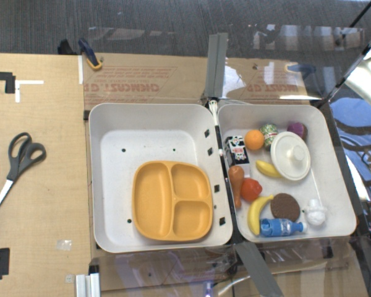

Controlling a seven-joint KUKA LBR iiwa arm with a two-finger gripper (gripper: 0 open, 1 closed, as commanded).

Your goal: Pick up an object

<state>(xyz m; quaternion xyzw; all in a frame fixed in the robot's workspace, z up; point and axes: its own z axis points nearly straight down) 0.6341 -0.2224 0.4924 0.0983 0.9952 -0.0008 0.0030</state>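
Pre-grasp: nothing lifted, objects crowd the right bin. Jaws state: cannot tell. Next move needs descent onto an exposed item, e.g. orange.

The right bin holds the objects: an orange, a white lidded bowl, two bananas, a tomato, a brown disc, a blue bottle lying flat, and a small carton.
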